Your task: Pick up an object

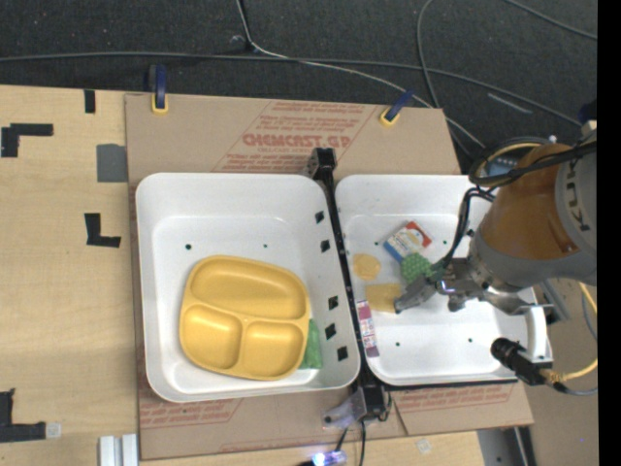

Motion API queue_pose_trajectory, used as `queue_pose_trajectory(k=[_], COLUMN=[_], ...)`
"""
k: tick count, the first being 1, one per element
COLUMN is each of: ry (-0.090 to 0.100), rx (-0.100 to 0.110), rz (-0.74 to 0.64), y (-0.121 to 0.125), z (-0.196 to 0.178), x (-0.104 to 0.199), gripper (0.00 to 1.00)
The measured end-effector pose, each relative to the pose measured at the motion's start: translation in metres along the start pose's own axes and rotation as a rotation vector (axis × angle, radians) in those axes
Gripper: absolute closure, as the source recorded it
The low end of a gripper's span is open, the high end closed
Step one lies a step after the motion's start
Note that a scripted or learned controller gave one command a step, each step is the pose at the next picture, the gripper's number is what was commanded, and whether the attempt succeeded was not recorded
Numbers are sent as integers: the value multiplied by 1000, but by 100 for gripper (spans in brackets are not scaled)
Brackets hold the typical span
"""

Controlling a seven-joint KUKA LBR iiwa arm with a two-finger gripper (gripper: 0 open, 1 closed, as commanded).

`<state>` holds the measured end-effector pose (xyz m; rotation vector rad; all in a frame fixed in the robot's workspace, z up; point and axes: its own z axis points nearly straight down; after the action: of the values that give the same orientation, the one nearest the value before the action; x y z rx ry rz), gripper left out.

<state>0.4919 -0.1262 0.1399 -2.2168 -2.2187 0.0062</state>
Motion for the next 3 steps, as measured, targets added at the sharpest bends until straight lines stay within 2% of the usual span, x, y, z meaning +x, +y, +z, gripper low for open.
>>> queue_pose_trajectory(k=[1,2,3], ry=[-1,0,-1], rx=[-3,-4,-10], rz=[0,0,-1], y=[-1,0,-2], z=[53,41,-20], x=[1,1,7], gripper=[0,100,100])
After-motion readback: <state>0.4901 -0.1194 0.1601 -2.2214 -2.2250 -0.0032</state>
